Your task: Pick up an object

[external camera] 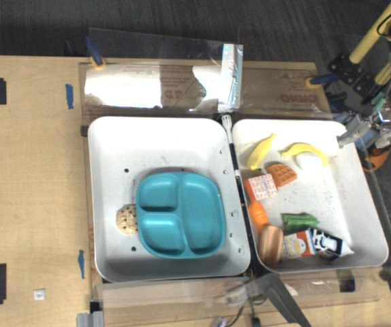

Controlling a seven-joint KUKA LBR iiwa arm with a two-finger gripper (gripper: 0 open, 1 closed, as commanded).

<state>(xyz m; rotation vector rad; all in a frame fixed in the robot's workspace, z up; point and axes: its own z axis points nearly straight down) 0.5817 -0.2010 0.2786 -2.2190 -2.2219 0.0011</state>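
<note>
Nearest the camera, farthest from the gripper and well down-left of it, inside the right bin: one small printed carton, one brown bread-roll shape, one green vegetable-like piece, one orange carrot-like piece. All likely light toy food; carton probably boxy and crushable, best taken across its narrow sides.

Further up, nearer the gripper but well apart from it, to its left: one red-and-white packet, one brown waffle-like square, two yellow banana-like pieces. The right-hand banana lies closest to the gripper, just down-left of it. Probably smooth, hard plastic, light and a little slippery; best gripped across the middle of the curve, not at a tapering end.

Far left of the gripper, in the left bin: one teal divided plate, wide and awkward to pinch, touching one cookie at its edge.

Gripper poised at the right bin's far right corner, grasping nothing visible; released or clenched, impossible to tell.
</note>
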